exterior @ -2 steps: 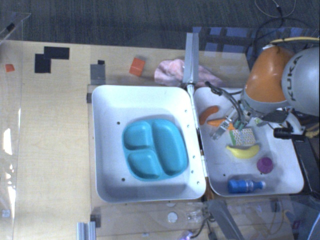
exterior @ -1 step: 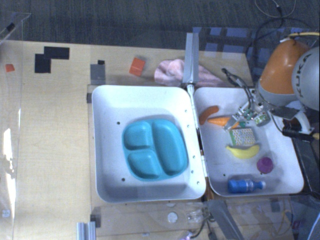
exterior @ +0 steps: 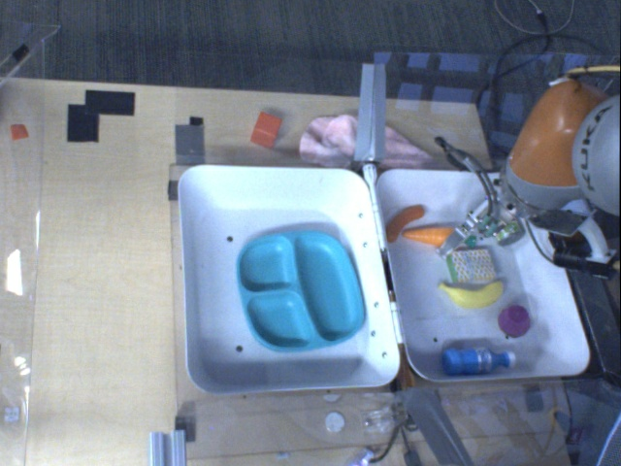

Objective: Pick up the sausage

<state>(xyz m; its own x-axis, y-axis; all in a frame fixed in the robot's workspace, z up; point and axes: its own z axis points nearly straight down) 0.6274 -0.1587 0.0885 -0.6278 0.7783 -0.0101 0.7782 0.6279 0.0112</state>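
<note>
The sausage (exterior: 405, 219), a short reddish-brown piece, lies in the right bin (exterior: 553, 357) near its upper left corner, close to the divider. An orange carrot (exterior: 428, 234) lies right below it, touching or nearly touching it. My gripper (exterior: 460, 242) hangs low over the bin just right of the carrot's thick end, about a carrot's length from the sausage. Nothing shows in its grasp. The grey arm with its orange band (exterior: 546, 144) comes in from the right.
Below the gripper lie a green checked sponge (exterior: 473, 265), a banana (exterior: 473, 294), a purple cup (exterior: 514, 319) and a blue bottle (exterior: 475, 360). The left bin (exterior: 209, 357) holds a blue divided plate (exterior: 299, 289). A pink cloth (exterior: 335, 141) and an orange block (exterior: 266, 129) lie behind the bins.
</note>
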